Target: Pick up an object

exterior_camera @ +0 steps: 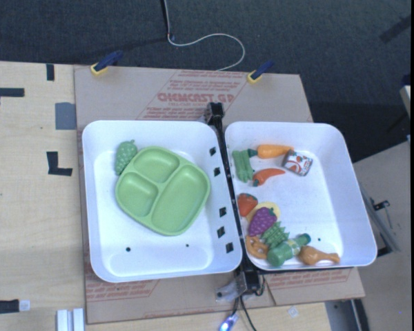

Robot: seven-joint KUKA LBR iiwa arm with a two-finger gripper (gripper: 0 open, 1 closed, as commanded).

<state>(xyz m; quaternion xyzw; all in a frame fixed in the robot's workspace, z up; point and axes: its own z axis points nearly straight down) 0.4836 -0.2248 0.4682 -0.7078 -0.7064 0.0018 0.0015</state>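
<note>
Two glossy white bins, smooth green three-compartment plate left, knobbly plastic toy food right.

From my feed, the toy pile overlaps itself; I can't separate individual pieces. Small can label too blurred to read.

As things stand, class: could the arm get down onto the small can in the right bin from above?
Probably yes. The can lies on open floor near the right bin's back, a little apart from the carrot beside it, with nothing over it.
</note>
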